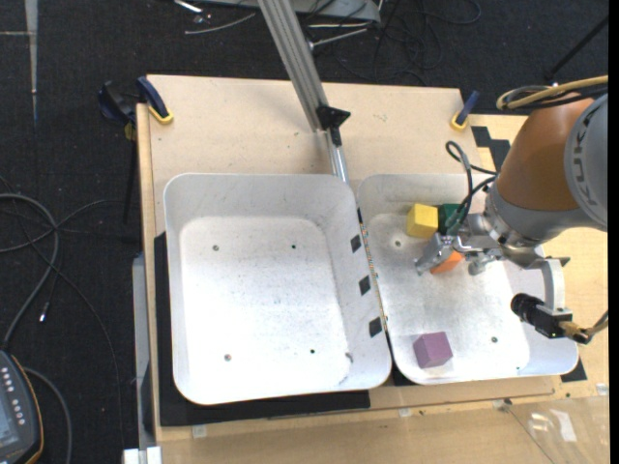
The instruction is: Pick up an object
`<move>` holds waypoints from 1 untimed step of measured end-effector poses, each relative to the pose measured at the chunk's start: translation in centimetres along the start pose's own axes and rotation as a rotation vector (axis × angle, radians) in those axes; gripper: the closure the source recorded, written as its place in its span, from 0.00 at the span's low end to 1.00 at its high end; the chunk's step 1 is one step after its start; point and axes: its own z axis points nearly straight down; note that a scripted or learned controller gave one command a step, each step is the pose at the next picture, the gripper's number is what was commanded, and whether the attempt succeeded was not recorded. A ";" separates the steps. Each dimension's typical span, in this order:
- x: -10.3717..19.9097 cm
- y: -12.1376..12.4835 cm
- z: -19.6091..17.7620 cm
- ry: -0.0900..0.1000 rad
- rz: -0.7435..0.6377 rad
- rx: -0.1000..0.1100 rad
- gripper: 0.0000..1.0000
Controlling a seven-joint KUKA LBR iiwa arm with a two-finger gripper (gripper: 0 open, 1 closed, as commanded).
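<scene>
The right bin [542, 356] holds a yellow cube [422, 219] near its far side, with a green object [451, 215] just to the right of it. A purple cube [432, 349] lies near the bin's front edge. My gripper [447, 256] is low over the middle of this bin, just in front of the yellow cube. A small orange object [443, 266] shows right at the gripper's tip, partly hidden by it. I cannot make out whether the gripper has hold of it.
The left bin [184, 288] sits beside the right one, their rims meeting at the middle. A slanted metal pole [295, 56] reaches down to the bins' far junction. The arm's grey and orange body [551, 172] hangs over the right bin's far right corner.
</scene>
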 end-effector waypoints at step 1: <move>-0.8 4.9 4.9 -0.003 0.003 -0.016 0.00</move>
